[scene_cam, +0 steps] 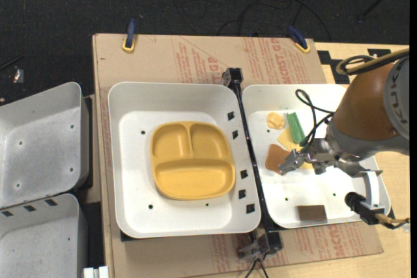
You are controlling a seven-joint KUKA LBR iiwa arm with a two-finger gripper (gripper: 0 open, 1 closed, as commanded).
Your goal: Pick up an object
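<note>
The right bin (326,221) holds several small objects. A pale yellow lump (276,120) lies at its upper left, with a green stick (295,127) beside it and a yellow wedge (285,137) just below. A brown square piece (275,155) lies lower down. A dark brown block (311,212) rests near the front wall. My gripper (290,163) reaches in from the right and sits low at the right edge of the brown square piece, touching or nearly touching it. The arm's wrist covers the bin's right part.
The left bin (130,107) holds a yellow divided plate (193,161). A black divider with clips (246,153) runs between the bins. Black cables (313,111) loop above the gripper. Spare white bins (39,140) lie off the bench to the left.
</note>
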